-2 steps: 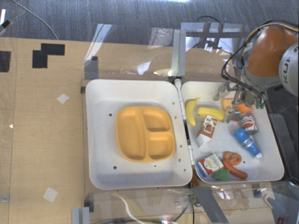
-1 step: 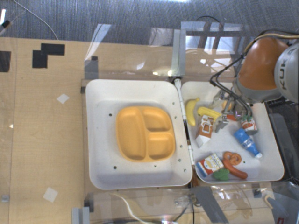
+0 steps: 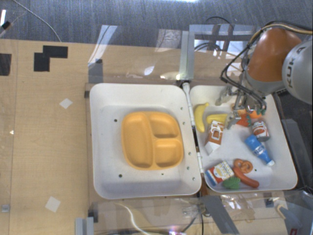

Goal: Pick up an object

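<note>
My gripper [image 3: 234,111] hangs low over the upper middle of the right bin [image 3: 286,173], below the orange wrist band. Right by its tip lie a small yellow piece [image 3: 215,118] and an orange item [image 3: 252,116]. A banana [image 3: 199,116] rests against the bin's left wall. A white and orange tube [image 3: 214,134], a red can [image 3: 259,129] and a blue bottle [image 3: 258,150] lie just below the gripper. Nothing is visibly held.
The left bin [image 3: 105,177] holds a yellow divided tray [image 3: 150,140]. At the right bin's front lie a small packet [image 3: 221,171], a green piece [image 3: 233,183], a pretzel [image 3: 243,166] and a sausage [image 3: 247,180]. A metal divider [image 3: 185,58] stands behind the bins.
</note>
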